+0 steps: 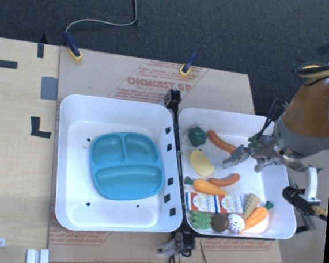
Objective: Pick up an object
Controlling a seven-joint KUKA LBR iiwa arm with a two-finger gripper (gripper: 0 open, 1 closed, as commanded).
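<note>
Dark grey carpet is showing beyond a pale wooden tabletop (11,159), where a sheet of brown printed cardboard (157,84) is lying under two shallow white plastic bins set side by side, touching along a black clipped seam.

Taking the right bin (282,226) as the landmark: the left bin (73,119) beside it is holding a blue moulded plastic divided plate (127,165), sitting about in its middle.

Inside the right bin, toy food is crowding its left and near parts. At the far left corner a dark green pepper-shaped toy (197,136) is sitting just beside an orange-red sausage (221,141). Nearer the middle, a pale yellow lemon-shaped piece (201,162) is resting beside a second reddish sausage (225,179), and an orange carrot (208,187) is lying just below them. Along the near wall a white printed carton (212,202) is lying flat, with a green knobbly piece (201,219), a dark brown round piece (220,222), a white speckled ball (235,223), a tan ribbed cone (252,202) and a smaller orange carrot with a green top (256,218) packed around it.

The grey arm with its orange band is reaching over the bin's right wall, and the gripper (238,155) is hanging above the bin's bare middle floor, near the sausages but apart from them. Its fingers (232,159) are pointing left; I cannot tell how wide they are standing, and nothing is showing between them.
</note>
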